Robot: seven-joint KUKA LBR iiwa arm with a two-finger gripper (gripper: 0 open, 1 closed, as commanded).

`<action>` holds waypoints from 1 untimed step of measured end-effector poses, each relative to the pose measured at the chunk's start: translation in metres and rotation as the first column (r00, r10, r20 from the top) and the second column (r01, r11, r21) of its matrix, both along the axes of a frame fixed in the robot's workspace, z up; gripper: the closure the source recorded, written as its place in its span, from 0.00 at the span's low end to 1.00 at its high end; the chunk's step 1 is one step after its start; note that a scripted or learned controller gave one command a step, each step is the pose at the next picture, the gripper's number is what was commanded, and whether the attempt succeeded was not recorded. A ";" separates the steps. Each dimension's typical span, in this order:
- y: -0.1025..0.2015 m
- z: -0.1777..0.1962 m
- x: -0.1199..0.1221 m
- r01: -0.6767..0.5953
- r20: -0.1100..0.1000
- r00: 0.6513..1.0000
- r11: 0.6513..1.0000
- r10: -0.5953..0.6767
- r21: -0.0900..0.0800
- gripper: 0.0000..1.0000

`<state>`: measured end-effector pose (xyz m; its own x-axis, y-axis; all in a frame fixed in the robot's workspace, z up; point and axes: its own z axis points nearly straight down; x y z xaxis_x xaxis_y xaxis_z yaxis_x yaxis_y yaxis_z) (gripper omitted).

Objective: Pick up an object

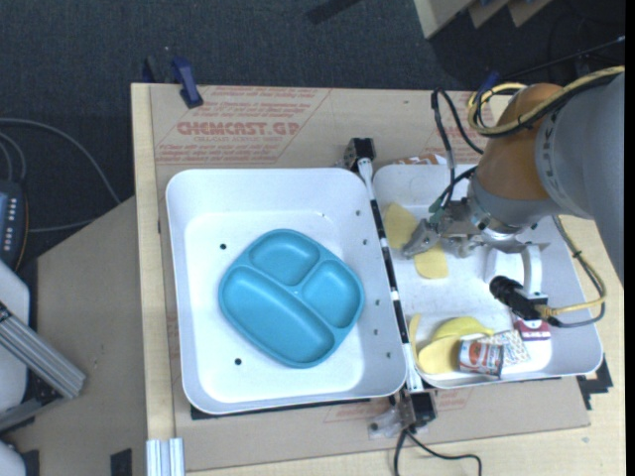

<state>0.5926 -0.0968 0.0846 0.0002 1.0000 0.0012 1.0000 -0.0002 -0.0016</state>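
Red-labelled tin [483,355] lies toward me from my pincer [429,242]; pale yellow disc [432,264] sits just beneath; its state I cannot tell.

Bright, even overhead light washes the two white bins [198,296] close to overexposure, so their walls and floors nearly merge, while the dark floor around the bench falls off dim. Shadows are soft and short, seen under the blue divided plate [290,297] and the arm [556,157]. The picture is slightly soft and grainy throughout, with mild smearing around the wrist.
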 end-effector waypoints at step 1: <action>0.000 0.010 0.000 0.000 0.001 1.000 1.000 0.000 0.000 1.00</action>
